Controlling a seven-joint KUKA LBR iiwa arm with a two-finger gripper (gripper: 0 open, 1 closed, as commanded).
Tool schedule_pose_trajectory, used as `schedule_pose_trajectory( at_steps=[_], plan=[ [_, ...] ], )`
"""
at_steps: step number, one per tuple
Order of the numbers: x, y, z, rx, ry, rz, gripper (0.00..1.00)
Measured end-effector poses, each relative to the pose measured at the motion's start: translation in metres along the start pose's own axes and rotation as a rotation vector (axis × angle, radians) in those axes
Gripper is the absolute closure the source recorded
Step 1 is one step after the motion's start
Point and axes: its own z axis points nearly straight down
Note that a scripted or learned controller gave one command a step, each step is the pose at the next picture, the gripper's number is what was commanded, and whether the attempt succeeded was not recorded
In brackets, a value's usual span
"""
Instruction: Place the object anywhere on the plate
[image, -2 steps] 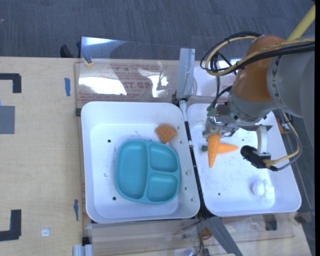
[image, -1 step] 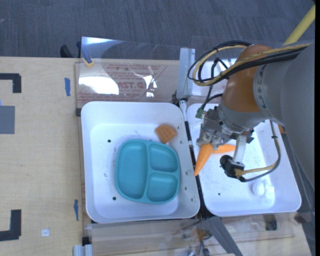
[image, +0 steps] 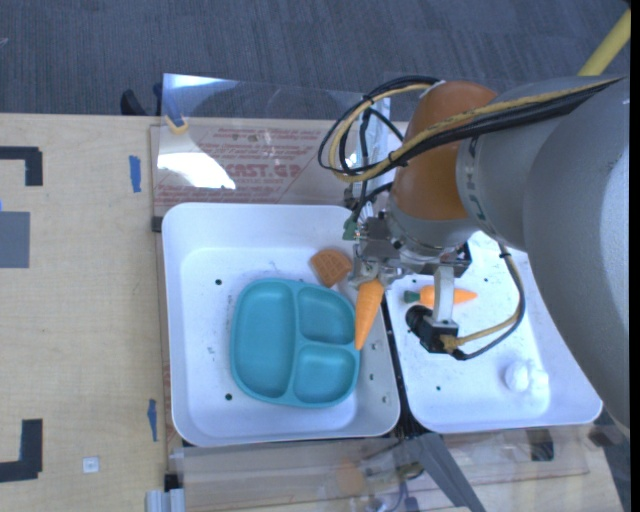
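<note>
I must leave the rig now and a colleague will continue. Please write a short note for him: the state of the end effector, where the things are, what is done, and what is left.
End effector: above the right edge of the left bin, with the carrot hanging point-down right under it. Whether it truly grips the carrot cannot be seen.
Plate: blue, with compartments, lying in the left bin. The carrot's tip is at its right rim.
Other things: a brown biscuit-like piece beside the plate's upper edge; a small orange piece and a white piece in the right bin.
Done: carrot brought to the plate's edge.
Left: move it over the plate and let it go.
</note>
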Motion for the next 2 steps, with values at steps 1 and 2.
schedule_pose_trajectory(
  at_steps=[1, 2],
  plan=[
    [-0.0280, 0.0380, -0.0003, -0.002, -0.003, -0.053, 1.00],
    [-0.0264, 0.0378, -0.0007, -0.002, -0.001, -0.056, 0.00]
  ],
)
